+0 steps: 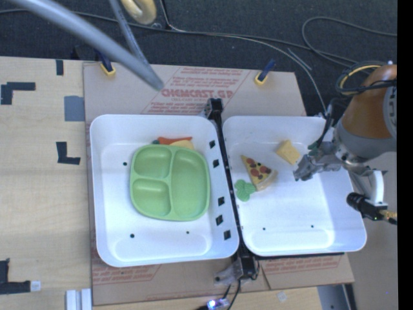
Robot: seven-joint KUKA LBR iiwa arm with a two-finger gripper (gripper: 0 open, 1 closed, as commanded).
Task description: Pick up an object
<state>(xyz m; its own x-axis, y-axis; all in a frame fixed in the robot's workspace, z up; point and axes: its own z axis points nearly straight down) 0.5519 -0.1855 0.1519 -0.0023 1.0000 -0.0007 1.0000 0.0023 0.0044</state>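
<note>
Brown cardboard (193,86) covers the bench under two shallow white bins set side by side, with pale wood showing to the left and dark floor with loose cables at the far side. In the left bin (106,231) lies a green divided plate (170,181), and an orange and yellow piece (175,141) peeks out from behind its far edge, touching it. The right bin (303,228) holds three small toy foods in its far left part: a pizza slice (259,172), a green piece (243,190) just beside the slice on its near left, and a yellow cheese block (288,152) a little farther right and farther back. The grey arm with its orange band (368,112) reaches in from the right, and its gripper (307,170) hangs low over the right bin, just right of the cheese block and near the pizza slice. Whether its jaws stand apart or together cannot be told from this angle, and nothing can be seen between them. A yellow clamp (107,68) and another (262,77) pin the far edge of the cardboard.
</note>
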